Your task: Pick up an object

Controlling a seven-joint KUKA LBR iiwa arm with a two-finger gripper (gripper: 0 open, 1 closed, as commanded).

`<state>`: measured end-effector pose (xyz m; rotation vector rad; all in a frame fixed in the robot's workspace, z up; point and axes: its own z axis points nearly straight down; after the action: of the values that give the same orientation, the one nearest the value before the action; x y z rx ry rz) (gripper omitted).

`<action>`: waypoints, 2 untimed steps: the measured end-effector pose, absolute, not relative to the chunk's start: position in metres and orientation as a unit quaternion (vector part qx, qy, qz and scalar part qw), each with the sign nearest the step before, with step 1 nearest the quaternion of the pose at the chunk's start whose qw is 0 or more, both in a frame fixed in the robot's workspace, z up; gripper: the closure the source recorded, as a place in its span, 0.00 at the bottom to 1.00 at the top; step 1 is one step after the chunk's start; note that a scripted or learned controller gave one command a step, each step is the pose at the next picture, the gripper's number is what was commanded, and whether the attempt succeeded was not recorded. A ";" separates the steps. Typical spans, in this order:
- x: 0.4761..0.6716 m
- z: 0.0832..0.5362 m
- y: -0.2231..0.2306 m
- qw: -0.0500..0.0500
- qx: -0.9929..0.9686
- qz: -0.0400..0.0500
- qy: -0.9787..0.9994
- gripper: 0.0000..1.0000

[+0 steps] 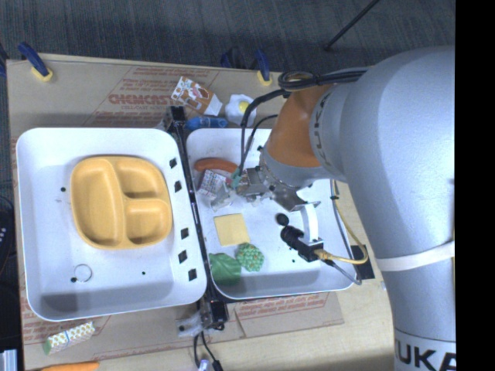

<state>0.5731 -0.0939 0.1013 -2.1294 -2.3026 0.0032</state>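
Below, two white bins [31, 207] sit on a cardboard-covered bench [131, 91].

The bench [147, 91], covered with printed brown cardboard, is occupied by two white bins: the left bin [46, 284] at 9 o'clock, the right bin [271, 284] at centre. A snack packet [189, 93] is located at 12 o'clock, a wrapped item [69, 336] at 7 o'clock.
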 end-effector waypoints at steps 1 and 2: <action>0.509 0.192 -0.036 0.002 -0.580 0.001 -0.815 0.00; 0.620 0.192 -0.063 0.000 -0.489 0.001 -0.872 0.00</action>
<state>0.6202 -0.0630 0.1919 -1.5366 -2.7396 0.0018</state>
